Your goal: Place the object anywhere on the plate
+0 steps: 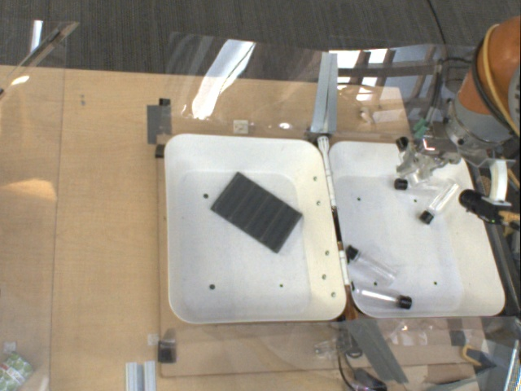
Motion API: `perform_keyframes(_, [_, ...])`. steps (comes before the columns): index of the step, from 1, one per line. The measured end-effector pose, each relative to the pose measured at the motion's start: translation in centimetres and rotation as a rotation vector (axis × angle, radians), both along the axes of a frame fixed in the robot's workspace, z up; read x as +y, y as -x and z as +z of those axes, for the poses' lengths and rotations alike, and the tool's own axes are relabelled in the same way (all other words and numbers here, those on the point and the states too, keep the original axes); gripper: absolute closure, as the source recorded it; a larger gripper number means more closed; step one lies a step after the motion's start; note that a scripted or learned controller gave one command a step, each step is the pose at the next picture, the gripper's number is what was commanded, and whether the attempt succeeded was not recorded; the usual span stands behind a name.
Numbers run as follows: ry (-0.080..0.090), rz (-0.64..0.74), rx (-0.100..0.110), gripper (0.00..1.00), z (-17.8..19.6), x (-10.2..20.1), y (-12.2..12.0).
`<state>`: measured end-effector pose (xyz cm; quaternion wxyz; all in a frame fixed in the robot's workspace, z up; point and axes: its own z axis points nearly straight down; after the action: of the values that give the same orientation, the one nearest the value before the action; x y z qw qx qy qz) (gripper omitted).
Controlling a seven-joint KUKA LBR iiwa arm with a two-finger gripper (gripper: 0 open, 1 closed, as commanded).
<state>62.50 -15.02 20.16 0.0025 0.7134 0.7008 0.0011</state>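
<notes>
A dark grey ribbed rectangular plate (257, 212) lies tilted in the middle of the left bin (187, 292). Clear tubes with black caps lie in the right bin (472, 292): one (437, 201) near the upper right, one (371, 262) by the left wall, and one (383, 300) along the front edge. My gripper (412, 166) hangs over the upper part of the right bin, just left of the upper tube and far right of the plate. Glare and clear plastic around its tip hide whether anything sits in it.
A metal divider (324, 96) runs back from the seam between the two bins. The arm's grey and orange body (488, 72) fills the upper right corner. Brackets and cables (366, 357) sit below the bins' front edge.
</notes>
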Motion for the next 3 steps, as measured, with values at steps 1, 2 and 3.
perform_keyframes(1, [-0.001, 0.117, 0.001, 1.00, -3.1, 0.6, 1.1])
perform_keyframes(2, [-0.001, 0.185, 0.000, 1.00, -5.7, 1.8, 3.8])
perform_keyframes(3, [-0.004, 0.130, 0.008, 1.00, -11.4, 4.4, -1.0])
